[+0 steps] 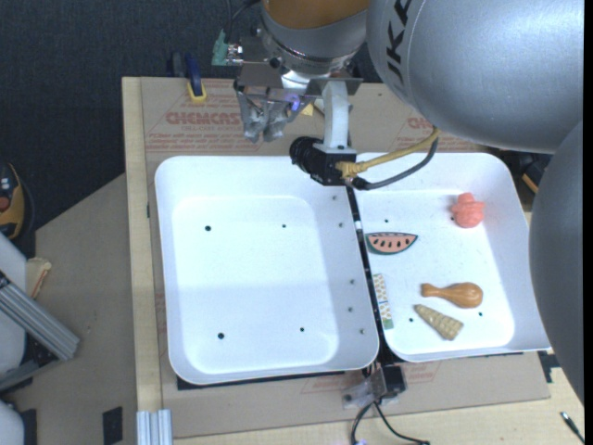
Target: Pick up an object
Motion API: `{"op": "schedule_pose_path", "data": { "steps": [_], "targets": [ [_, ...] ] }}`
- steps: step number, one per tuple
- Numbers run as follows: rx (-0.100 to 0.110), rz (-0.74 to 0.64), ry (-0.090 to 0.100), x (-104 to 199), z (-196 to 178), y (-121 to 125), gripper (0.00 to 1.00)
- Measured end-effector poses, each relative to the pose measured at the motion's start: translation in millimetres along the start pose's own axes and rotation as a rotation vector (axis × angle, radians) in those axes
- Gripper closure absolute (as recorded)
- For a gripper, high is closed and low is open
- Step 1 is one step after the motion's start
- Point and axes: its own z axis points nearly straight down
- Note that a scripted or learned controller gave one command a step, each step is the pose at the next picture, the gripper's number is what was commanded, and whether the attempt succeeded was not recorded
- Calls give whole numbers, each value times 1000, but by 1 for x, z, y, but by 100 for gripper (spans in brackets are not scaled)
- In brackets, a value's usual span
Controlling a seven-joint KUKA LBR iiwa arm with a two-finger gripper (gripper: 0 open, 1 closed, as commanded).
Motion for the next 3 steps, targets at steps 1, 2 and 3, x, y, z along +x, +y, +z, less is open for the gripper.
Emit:
{"op": "schedule_pose_path", "data": {
  "steps": [1,2,3],
  "targets": [
    [1,0,-1,4,41,-22,100],
    [1,-1,0,4,62,-62,100],
    [-24,-5,12,4,-153,-124,100]
  ]
}}
